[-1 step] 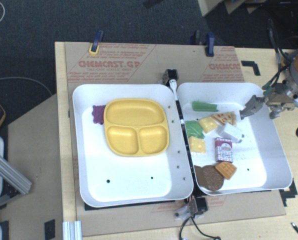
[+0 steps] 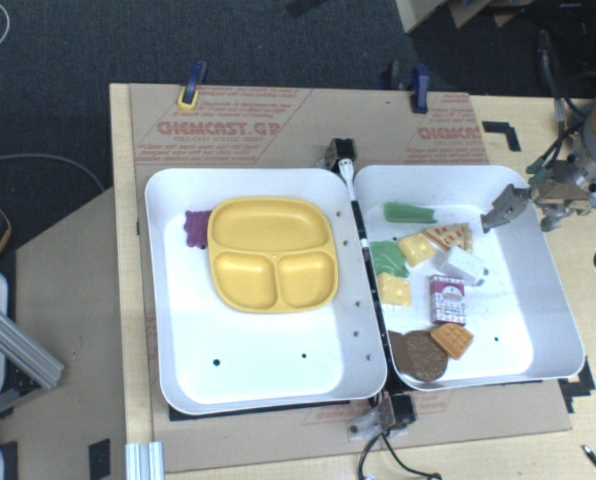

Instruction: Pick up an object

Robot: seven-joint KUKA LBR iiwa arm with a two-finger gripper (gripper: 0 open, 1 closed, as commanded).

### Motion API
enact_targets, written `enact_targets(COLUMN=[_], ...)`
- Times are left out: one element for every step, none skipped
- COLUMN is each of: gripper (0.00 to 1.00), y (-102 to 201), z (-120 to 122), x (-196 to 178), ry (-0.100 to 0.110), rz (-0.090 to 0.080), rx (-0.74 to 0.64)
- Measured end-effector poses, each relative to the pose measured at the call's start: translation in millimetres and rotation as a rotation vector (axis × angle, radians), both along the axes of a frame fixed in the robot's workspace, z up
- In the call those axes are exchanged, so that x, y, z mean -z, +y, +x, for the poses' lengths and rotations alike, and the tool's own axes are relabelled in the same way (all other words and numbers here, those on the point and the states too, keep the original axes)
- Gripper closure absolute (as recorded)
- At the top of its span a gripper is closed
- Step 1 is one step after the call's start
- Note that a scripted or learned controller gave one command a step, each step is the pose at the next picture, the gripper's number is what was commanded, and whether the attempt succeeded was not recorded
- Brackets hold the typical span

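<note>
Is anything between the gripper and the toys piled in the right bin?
Nothing visible. The gripper sits at the right bin's upper right, and bare white floor separates it from the nearest pieces, the waffle wedge and white block.

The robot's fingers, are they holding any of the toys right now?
No. The gripper hangs above the right bin's far right part with nothing between its fingers; the toy food all lies in the bin.
</note>
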State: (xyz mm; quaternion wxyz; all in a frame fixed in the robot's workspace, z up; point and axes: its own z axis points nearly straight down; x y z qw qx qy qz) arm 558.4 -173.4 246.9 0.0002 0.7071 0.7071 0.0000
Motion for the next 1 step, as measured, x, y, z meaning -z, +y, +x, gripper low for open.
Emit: enact_targets(gripper=[0.0], y=[-2.6], z=[-6.1], x=[44.7], ry=[0.006], rz=[0.002], rx=[0.001])
